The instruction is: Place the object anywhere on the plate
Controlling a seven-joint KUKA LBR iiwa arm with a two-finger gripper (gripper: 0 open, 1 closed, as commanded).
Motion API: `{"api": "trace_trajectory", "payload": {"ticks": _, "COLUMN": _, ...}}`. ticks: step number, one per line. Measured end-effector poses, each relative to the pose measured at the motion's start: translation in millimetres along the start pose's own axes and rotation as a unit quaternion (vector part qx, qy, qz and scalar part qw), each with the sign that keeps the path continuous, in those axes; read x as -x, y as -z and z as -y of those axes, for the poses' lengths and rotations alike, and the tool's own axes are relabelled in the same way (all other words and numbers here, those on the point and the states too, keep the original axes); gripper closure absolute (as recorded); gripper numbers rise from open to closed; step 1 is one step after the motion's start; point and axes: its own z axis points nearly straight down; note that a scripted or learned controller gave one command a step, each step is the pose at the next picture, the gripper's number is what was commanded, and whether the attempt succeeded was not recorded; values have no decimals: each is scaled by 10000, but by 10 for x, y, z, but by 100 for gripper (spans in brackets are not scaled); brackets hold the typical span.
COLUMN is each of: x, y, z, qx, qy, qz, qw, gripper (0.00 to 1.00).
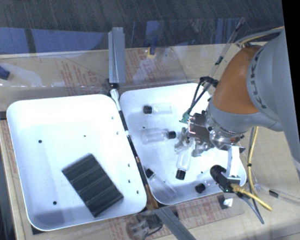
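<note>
Bottles fill right bin; plate lies left.

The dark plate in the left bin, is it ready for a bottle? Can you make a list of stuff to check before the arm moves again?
1. Dark ribbed plate lies flat in the left bin, nothing on it: ok.
2. End effector is over the right bin, above the bottles: ok.
3. A bottle gripped in the end effector: cannot tell, the wrist hides that spot.
4. Bottles to pick: several clear ones with black caps, such as the one just below the end effector: ok.
5. Object on the plate: not ok, not yet done.
6. Divider between the bins lies on the way across: cannot tell if there is enough height.
</note>
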Motion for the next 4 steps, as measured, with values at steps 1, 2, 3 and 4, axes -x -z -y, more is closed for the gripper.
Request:
{"api": "trace_trajectory", "payload": {"ticks": 1, "x": -899, "y": -236, "z": 458, "qx": 8, "qy": 42, "qz": 16, "qw": 10000, "gripper": 100}}
{"api": "trace_trajectory", "payload": {"ticks": 2, "x": -1877, "y": -239, "z": 243, "qx": 11, "qy": 1445, "qz": 20, "qw": 9895, "gripper": 100}}
{"api": "trace_trajectory", "payload": {"ticks": 3, "x": -2251, "y": -323, "z": 1050, "qx": -9, "qy": 514, "qz": 30, "qw": 9987, "gripper": 100}}
{"api": "trace_trajectory", "payload": {"ticks": 4, "x": -2692, "y": 368, "z": 1230, "qx": 13, "qy": -473, "qz": 13, "qw": 9989, "gripper": 100}}
